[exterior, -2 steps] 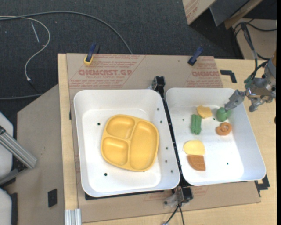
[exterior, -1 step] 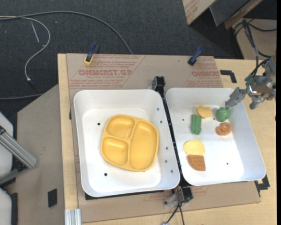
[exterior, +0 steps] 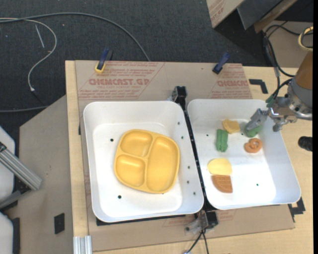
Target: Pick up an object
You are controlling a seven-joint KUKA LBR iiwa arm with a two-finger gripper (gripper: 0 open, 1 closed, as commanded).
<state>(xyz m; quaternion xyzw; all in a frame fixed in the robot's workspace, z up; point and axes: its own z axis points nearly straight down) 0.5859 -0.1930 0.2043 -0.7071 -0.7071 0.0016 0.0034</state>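
Cardboard-topped worktop (exterior: 149,74), two white bins side by side; right bin (exterior: 278,193) holds small toy foods, left bin (exterior: 99,198) a yellow divided plate (exterior: 147,160). Nearest pick looks like the dark green piece (exterior: 252,130) near the right bin's back, directly under the tool (exterior: 266,120), orange slice (exterior: 253,145) just in front, yellow piece (exterior: 230,125) to its left. Tool fingers spread apart, nothing between them; green pod (exterior: 221,140) lies farther left, long axis front-to-back.

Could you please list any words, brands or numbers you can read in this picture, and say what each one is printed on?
"CHEMCAST GP": red print on the brown board behind the left bin.
Same red print, partly readable, on the board behind the right bin.
Red print on the cardboard box: too blurred to read.
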